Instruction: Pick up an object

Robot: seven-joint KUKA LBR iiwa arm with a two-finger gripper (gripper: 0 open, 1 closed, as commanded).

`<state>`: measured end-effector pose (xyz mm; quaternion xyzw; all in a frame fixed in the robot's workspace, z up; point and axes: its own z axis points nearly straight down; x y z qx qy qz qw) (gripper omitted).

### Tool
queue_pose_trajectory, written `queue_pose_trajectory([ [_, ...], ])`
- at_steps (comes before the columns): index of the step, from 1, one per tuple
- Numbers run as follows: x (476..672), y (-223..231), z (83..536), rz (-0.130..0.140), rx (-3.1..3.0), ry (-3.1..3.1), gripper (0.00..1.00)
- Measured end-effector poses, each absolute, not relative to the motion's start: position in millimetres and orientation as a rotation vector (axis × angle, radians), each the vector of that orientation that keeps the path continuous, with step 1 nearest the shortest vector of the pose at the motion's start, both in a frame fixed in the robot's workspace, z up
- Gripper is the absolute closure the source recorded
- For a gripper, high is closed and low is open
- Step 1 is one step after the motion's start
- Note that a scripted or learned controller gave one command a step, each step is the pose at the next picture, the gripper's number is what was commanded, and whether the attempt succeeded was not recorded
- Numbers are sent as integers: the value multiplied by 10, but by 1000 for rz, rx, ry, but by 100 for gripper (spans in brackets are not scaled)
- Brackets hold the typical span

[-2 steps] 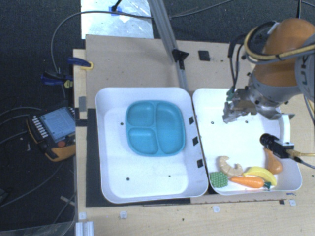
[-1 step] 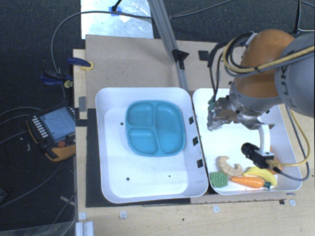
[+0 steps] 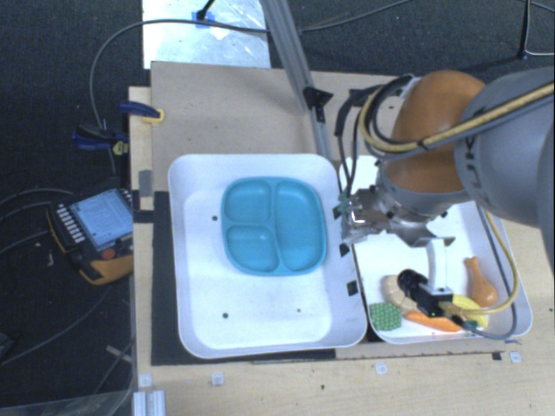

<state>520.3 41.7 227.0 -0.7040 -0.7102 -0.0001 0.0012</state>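
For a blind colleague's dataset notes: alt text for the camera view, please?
A grey-and-orange arm reaches over the right bin, which holds small colourful items. The left bin holds a blue divided plate.
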Motion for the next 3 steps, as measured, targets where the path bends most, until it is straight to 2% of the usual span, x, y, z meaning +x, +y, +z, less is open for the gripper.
queue_pose_trajectory([
  [1, 5119, 1003, 2222, -2, -2208, -2232, 100],
  [2, 5056, 1075, 2222, 0, -2213, -2228, 100],
  [3, 5058, 1068, 2222, -1, -2216, -2226, 0],
])
